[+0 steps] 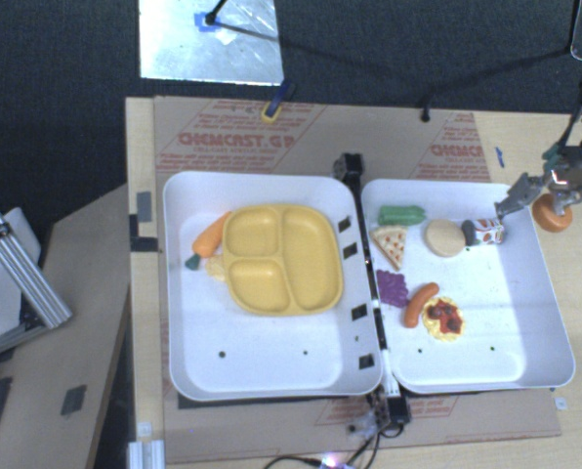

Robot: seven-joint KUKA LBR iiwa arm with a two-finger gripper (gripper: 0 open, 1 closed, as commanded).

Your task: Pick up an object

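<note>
My gripper (507, 206) reaches in from the right over the far right corner of the right bin (525, 360). Just below and left of its tip stands a small white and red carton (486, 231). Beside the carton lies a round beige bun (445, 237). Further left in the same bin are a green vegetable (400, 215) and a pizza slice (390, 244). Purple grapes (392, 287), a sausage (421, 304) and a spaghetti patch with red sauce (444, 319) lie nearer the front.
The left bin (188, 360) holds a yellow divided plate (276, 259) with an orange carrot (209, 235) at its left. An orange band (552, 215) of the arm hangs past the right bin's rim. A black hinge strip (367, 281) runs between the bins.
</note>
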